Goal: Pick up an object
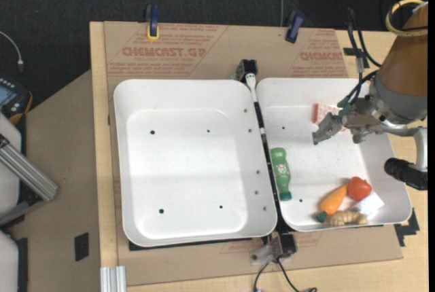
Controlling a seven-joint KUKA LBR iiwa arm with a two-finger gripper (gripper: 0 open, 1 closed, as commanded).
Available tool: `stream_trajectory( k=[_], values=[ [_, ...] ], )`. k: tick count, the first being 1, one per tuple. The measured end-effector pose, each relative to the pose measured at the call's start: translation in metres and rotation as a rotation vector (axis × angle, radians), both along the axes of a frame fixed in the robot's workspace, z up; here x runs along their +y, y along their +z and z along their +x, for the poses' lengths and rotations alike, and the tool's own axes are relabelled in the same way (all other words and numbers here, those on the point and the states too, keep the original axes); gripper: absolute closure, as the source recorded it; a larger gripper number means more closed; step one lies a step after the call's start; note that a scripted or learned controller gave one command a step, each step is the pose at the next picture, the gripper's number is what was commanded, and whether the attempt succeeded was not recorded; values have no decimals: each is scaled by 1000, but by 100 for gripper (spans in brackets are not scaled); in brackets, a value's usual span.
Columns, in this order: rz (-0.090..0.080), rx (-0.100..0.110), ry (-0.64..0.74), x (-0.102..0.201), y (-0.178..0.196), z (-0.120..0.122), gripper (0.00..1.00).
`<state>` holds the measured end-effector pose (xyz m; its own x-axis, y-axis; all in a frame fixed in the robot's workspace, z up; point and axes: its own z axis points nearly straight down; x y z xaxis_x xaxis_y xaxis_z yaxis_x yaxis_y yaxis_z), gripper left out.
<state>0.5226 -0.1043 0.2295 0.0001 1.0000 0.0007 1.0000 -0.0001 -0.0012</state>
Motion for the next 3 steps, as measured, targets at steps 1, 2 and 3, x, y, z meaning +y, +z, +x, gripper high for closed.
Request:
stream_trajectory(
  k=[1, 2, 3],
  values=[
    [2, 2, 3, 37, 34, -42, 0],
    [2, 4, 3, 104, -46, -44, 0],
    [0, 0, -1, 102, -44, -44, 0]
  ],
)
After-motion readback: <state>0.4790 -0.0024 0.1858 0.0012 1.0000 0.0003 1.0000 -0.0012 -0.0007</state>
